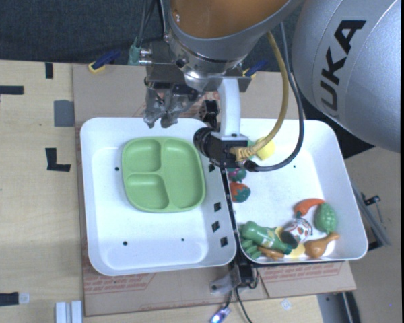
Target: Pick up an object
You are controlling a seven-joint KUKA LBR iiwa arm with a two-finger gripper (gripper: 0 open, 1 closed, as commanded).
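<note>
Camera view: the grey arm with its orange band comes in from the right and hangs over the far edge of the left shallow white bin [94,200].
Tool [160,118]: it sits at the far rim of the left bin, near that bin's far left corner, above the bin floor; nothing shows between its fingers, and whether they are spread or closed I cannot tell.
Left bin: a pale green plastic divided plate [163,175] lies flat in the middle, just short of the tool and apart from it.
Right shallow white bin [347,180]: a heap of small toy foods [289,234] lies along the near edge toward the near right corner; a yellow round piece [265,148] lies near the far left corner, and a small orange and teal piece [239,190] lies by the dividing wall.
Done: as I judge it, nothing is lifted; every object rests in a bin.
Left: choose a target, descend, close on it and raise it clear.
</note>
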